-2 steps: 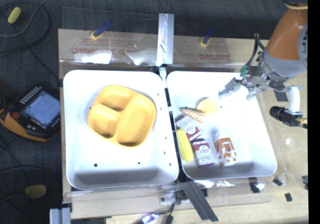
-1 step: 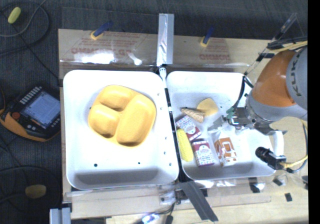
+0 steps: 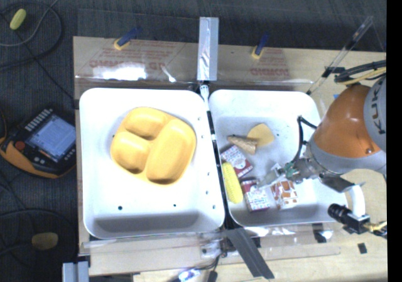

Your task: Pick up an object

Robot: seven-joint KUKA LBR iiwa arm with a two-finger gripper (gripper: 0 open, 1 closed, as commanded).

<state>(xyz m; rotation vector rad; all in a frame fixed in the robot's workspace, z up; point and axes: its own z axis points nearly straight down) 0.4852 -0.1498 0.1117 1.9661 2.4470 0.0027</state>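
Gripper [image 3: 290, 171] sat low in the right bin [image 3: 282, 100], right-of-centre, under the arm's orange band [image 3: 342, 125]; couldn't tell whether it was spread or pressed together, too small and cluttered there. Nothing visibly pinched. Nearest object: a red-and-white packet [image 3: 286, 193], just beside the gripper on its near side, maybe touching, hard to say. A second similar packet [image 3: 256, 199] lay just left of that one. Further left, a small dark-red packet [image 3: 237, 160], then a corn cob [image 3: 230, 181] lying along the bin's left wall. On the far side, a tan cone-shaped piece [image 3: 244, 143] touched a yellow wedge [image 3: 261, 134].

Clutter crowded the left and near parts of the right bin; the far-right corner had bare white floor. Arm body overhung the bin's right wall.

Left bin [image 3: 94, 149] held one big yellow lumpy object [image 3: 152, 144], centre, well apart from the gripper, with open floor around it, mostly on the near side.
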